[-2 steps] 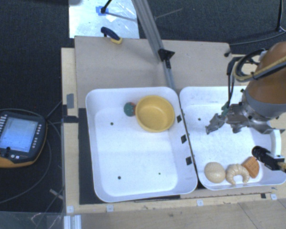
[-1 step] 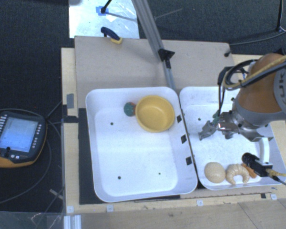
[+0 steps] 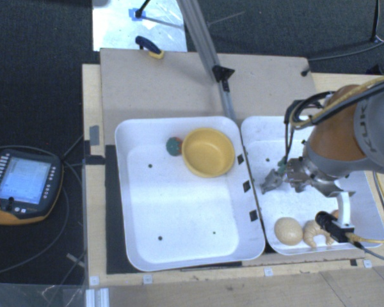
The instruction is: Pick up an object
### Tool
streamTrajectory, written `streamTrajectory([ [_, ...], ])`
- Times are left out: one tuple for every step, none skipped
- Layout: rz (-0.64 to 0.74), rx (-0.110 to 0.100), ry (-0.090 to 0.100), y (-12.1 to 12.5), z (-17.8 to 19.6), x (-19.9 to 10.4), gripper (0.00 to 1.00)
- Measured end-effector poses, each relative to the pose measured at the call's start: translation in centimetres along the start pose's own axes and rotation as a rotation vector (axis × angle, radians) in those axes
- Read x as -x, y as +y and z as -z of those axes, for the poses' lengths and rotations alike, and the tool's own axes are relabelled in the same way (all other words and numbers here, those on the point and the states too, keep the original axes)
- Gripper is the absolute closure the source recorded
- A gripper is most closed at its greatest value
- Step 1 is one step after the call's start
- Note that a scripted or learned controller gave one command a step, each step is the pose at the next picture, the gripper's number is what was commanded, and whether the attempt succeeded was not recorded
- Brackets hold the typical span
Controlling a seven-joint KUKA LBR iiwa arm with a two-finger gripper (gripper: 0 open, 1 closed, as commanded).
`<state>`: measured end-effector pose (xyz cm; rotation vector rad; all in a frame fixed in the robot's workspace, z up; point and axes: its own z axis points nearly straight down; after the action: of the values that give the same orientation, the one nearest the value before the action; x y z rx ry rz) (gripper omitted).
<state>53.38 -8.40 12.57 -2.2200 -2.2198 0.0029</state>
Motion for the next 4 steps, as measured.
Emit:
streamTrajectory([
  [0.0,0.004,0.0,0.1,1.2,0.0,1.0],
  [0.001,0.007,-0.001,0.1,5.4,0.0,1.0],
  [0.001,0.008,0.0,-0.5,10.1,-0.5,1.0],
  [0.001,0.009,0.0,-0.4,15.3,-0.5,1.0],
])
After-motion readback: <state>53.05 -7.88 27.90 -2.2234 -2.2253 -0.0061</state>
